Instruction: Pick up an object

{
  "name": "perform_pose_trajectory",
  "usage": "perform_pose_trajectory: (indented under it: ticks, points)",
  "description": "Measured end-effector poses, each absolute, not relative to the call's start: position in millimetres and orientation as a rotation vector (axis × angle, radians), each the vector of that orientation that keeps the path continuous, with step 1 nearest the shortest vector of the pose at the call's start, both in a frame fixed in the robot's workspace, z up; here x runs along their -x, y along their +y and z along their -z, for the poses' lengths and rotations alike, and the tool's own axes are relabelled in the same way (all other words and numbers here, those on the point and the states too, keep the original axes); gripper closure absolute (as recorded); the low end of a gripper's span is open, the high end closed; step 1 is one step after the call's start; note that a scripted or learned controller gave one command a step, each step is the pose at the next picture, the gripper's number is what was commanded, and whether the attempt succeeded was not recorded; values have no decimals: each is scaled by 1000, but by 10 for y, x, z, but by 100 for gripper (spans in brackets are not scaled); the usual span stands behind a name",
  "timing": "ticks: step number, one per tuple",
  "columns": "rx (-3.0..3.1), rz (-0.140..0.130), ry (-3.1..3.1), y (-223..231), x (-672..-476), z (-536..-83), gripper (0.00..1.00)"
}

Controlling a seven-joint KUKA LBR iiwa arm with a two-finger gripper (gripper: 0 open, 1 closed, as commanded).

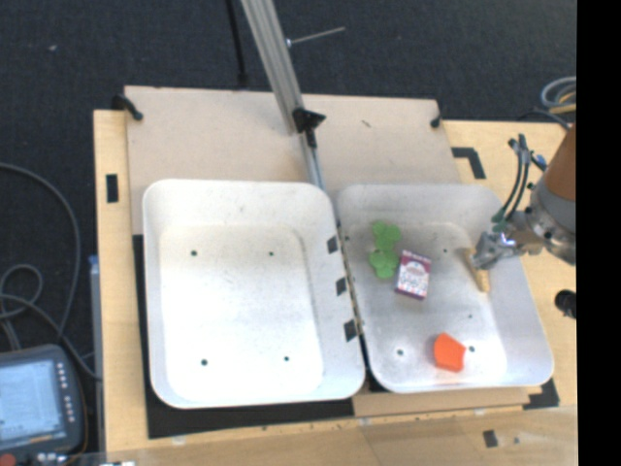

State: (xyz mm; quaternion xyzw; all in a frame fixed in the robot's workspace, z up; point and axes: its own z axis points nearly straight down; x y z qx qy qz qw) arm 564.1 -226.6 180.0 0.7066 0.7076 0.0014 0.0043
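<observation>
The right bin [514, 357] holds a green lumpy object [384, 249] near its left wall. A small pink and purple box [413, 276] lies just right of the green object. An orange block [447, 352] rests near the bin's front edge. A thin tan piece [479, 276] lies by the bin's right side. My gripper [493, 246] hangs over the right side of this bin, just above the tan piece and well right of the box. Nothing shows as held.
The left bin [243, 294] sits beside the right one, with a dark divider between them. A slanted metal pole [277, 51] rises behind the bins. Cables [529, 168] hang at the arm's wrist on the far right.
</observation>
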Motion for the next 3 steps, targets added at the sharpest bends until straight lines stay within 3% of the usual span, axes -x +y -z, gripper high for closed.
perform_pose_trajectory:
  ticks: [1,2,3]
  points:
    - [-2211,-5,2219,-2257,-5732,-2416,100]
    - [-2217,3,2224,-2270,-5735,-2274,100]
    - [-2213,-2,2227,-1773,-5641,-2410,100]
